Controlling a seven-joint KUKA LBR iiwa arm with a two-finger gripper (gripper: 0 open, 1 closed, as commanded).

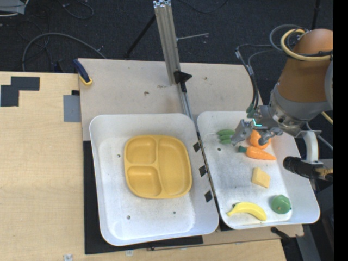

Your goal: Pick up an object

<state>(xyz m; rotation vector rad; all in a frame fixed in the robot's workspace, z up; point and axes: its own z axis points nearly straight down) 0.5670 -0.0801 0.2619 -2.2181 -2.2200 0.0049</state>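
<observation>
Orange plastic carrot [261,154] lies in the far part of the right white bin [304,215], just below the gripper [251,133]. Finger state cannot be told; a second orange piece [254,138] sits at the gripper. Green pea pod [225,135] lies to its left. Yellow cheese wedge [261,178], yellow banana [247,210] and green pepper [280,204] lie nearer. Left white bin [103,200] holds a yellow divided plate [157,165].
</observation>
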